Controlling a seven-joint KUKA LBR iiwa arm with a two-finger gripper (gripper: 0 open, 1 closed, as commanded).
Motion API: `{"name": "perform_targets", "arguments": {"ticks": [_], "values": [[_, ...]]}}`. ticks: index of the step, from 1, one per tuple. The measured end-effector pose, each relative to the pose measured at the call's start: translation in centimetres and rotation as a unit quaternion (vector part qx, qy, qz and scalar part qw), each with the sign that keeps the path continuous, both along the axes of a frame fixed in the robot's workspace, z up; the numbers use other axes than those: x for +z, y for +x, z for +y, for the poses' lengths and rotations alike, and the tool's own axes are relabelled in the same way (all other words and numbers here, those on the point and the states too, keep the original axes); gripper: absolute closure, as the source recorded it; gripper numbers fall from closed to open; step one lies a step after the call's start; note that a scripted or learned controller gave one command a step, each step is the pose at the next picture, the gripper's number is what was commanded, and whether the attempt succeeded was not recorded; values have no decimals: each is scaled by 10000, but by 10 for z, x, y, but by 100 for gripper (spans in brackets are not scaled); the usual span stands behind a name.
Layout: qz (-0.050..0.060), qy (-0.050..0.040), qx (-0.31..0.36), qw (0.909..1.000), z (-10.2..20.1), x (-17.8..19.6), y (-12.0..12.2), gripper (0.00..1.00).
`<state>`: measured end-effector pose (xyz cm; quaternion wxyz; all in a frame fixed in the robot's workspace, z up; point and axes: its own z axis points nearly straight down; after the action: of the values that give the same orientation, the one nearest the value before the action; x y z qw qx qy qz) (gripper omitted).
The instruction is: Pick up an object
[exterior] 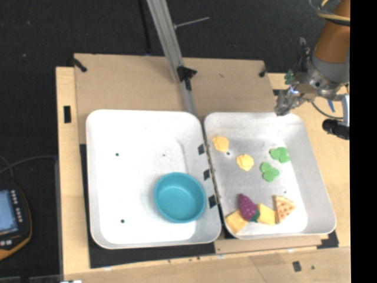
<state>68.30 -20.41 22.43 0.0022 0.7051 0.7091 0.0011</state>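
The arm reaches in at upper right, its gripper [287, 104] hanging over the right bin's [312, 214] far corner; I cannot tell its opening or any load. Small toy foods [259, 211] lie in that bin. A blue bowl [179, 197] sits in the left bin [118, 140]

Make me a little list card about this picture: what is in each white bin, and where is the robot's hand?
left bin: one blue bowl, near its front right corner
right bin: small toy foods
yellow pieces: two, toward the back left
green pieces: two, toward the right side
front cluster: purple grapes, yellow blocks, pizza slice
hand: above the right bin's back right corner
holding anything: nothing seen between its fingers
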Motion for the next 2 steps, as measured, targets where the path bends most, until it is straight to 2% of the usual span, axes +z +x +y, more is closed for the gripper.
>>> {"name": "perform_targets", "arguments": {"ticks": [1, 2], "values": [[15, 14, 5, 10000, 58, 13, -4, 100], [26, 14, 3, 10000, 110, 4, -11, 100]]}}
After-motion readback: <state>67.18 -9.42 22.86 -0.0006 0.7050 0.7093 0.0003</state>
